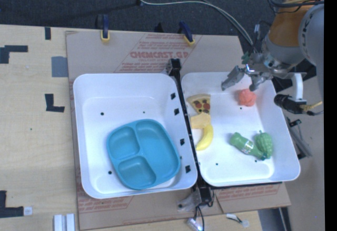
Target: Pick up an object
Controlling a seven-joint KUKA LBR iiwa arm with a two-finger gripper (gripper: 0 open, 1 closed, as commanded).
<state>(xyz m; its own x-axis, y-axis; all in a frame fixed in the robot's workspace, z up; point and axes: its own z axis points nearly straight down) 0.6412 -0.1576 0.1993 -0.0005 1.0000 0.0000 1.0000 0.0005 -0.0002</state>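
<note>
My gripper (243,82) hangs over the back of the right bin (281,135), open, with its two fingers spread and nothing between them. A pink-red round object (246,97) lies just below and in front of the fingertips, apart from them. Against the right bin's left wall are a pizza slice toy (200,103) and a yellow banana (203,135). A green bottle (243,143) and a green leafy vegetable toy (265,143) lie near the front right.
The left bin (89,93) holds a blue divided plate (142,153). A black divider clip strip (183,119) runs between the bins. Cables (210,9) cross the dark back area, and clamps (105,32) hold the cardboard base.
</note>
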